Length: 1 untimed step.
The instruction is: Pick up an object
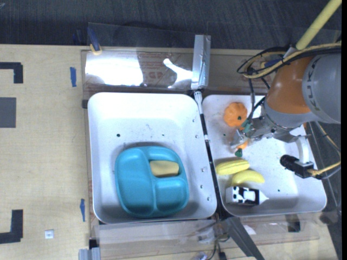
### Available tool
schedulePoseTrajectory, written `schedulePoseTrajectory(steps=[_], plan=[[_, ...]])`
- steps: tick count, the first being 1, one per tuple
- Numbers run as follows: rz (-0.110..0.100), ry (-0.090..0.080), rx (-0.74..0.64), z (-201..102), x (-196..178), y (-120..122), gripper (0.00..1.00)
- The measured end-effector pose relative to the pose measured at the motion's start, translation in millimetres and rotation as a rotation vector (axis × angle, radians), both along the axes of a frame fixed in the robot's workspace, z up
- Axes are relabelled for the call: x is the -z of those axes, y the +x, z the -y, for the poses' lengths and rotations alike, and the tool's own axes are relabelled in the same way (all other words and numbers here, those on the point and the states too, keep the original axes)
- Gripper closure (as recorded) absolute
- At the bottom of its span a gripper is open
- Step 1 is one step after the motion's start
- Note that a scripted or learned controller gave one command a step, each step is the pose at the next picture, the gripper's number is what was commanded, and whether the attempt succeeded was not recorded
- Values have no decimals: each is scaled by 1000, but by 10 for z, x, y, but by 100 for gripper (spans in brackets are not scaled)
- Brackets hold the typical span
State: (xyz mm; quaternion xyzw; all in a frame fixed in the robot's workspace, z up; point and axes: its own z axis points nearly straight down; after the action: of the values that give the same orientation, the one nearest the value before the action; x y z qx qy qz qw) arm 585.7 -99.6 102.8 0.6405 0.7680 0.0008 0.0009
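Observation:
My gripper (242,138) reaches into the right bin (309,196) from the right, just below an orange pumpkin-shaped toy (235,114). A small orange piece shows at the gripper's tip, too small to tell whether it is held. Two yellow bananas (238,171) lie in the bin's lower left. Next to them, at the front edge, sits a black-and-white toy (245,195). In the left bin (143,112) rests a blue divided tray (149,180) with a yellow block (164,168) in one compartment.
The grey arm with its orange band (287,93) covers the right bin's upper right part. Cables (265,61) loop above it. A black attachment (295,165) sticks out over the bin's right side. A clear plastic panel (141,69) stands behind the left bin.

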Motion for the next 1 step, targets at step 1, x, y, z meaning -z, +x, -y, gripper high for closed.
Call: schedulePoseTrajectory(steps=[1], plan=[[3,0,-105,327,144,-15,100]])
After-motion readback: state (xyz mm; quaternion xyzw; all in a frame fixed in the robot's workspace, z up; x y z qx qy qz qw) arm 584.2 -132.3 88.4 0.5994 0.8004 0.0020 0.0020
